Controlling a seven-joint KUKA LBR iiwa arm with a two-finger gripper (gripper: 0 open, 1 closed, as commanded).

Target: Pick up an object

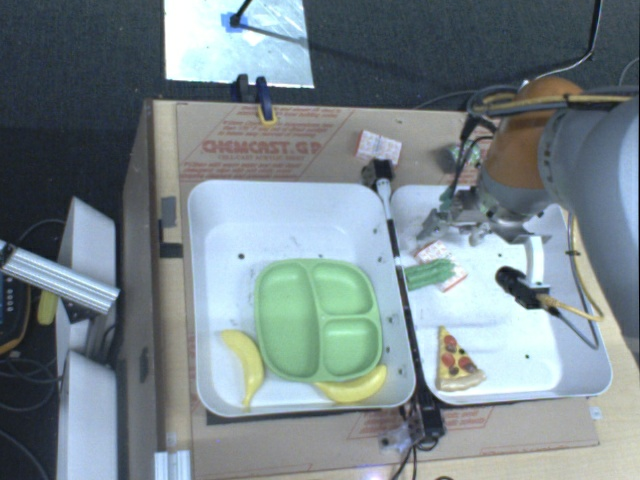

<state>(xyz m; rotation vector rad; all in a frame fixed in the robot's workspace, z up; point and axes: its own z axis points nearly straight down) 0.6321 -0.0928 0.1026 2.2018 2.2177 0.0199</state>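
Note:
My gripper point(447, 224) hangs over the back left corner of the right bin point(560, 368), reaching in from the right under the grey arm with its orange band. Just in front of it lies a green packet point(429, 273) with a small white and red card point(455, 281) at its side, close to the bin's left wall. A toy pizza slice point(457, 360) lies at the front left of the same bin. Nothing shows held between the fingers.
The left bin point(290, 213) holds a green divided plate point(318, 318) with one yellow banana point(245, 364) at its front left and another banana point(355, 386) at its front edge. A white tag point(378, 147) lies on the cardboard behind the bins.

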